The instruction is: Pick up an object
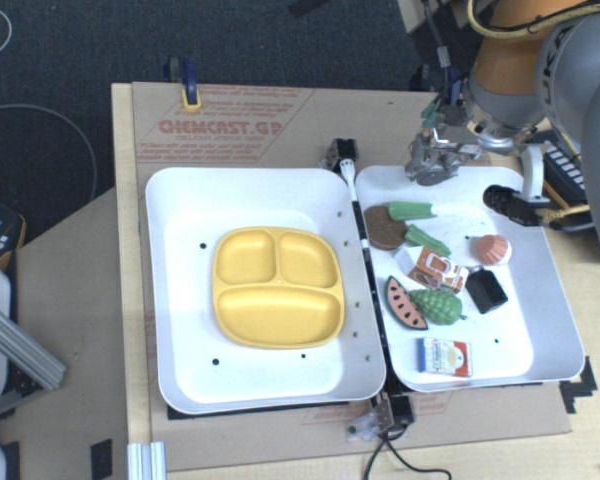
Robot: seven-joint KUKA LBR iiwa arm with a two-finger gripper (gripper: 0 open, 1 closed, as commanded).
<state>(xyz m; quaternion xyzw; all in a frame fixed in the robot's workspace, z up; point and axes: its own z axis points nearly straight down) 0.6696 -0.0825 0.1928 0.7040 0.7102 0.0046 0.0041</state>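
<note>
Claw (pixel 432 168) hovers above one right bin (pixel 550 318) holding eight toys.

I see the gripper (pixel 432 166) hovering over the right bin's (pixel 550 298) far left corner, nothing between its fingers. Below it lie toy foods: a watermelon slice (pixel 404 304), a small carton (pixel 443 356). A yellow divided plate (pixel 277 287) fills the left bin (pixel 180 268).

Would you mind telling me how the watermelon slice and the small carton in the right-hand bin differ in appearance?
The watermelon slice is a curved wedge, red with dark seeds and a green rind; the small carton is a flat rectangle, mostly white with red and blue print. The slice lies diagonally beside the bin's left wall; the carton lies square, nearer the front edge. Both lie flat in the right bin.
</note>
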